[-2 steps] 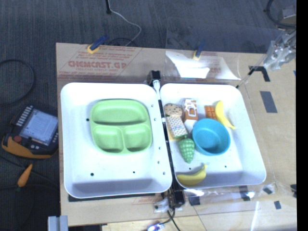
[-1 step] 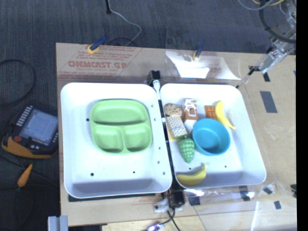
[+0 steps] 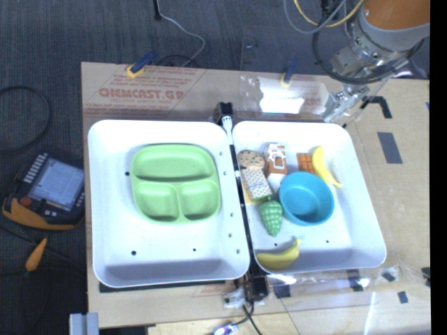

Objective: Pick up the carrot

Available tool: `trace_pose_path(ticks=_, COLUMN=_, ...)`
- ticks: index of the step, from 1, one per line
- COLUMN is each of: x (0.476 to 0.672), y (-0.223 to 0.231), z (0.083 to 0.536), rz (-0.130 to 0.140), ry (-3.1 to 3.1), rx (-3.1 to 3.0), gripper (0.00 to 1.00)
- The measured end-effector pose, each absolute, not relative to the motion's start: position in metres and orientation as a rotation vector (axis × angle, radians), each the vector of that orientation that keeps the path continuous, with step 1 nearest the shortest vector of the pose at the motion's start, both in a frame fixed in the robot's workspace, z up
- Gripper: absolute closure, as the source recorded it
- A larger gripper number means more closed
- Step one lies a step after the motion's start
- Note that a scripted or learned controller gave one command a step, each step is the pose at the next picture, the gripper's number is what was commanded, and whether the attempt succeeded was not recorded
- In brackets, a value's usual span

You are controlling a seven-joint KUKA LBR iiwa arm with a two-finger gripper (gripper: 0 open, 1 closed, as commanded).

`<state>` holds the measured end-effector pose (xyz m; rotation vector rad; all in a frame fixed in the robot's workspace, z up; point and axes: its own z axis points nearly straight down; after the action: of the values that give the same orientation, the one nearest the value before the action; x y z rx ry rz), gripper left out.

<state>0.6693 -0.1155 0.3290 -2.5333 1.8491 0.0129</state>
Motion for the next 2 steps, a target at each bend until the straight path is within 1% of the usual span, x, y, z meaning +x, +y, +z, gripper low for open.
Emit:
trace_pose_path(ticks=1, x=0.659, y=-0.134, z=0.411, rz=-0.006, ry=0.969, rx=-2.983, gripper=1.0)
trace_pose_path(ticks=2, x=0.668, y=-0.095, z=0.319, rz=0.02, ry=1.152, rx=-2.917, gripper=1.0)
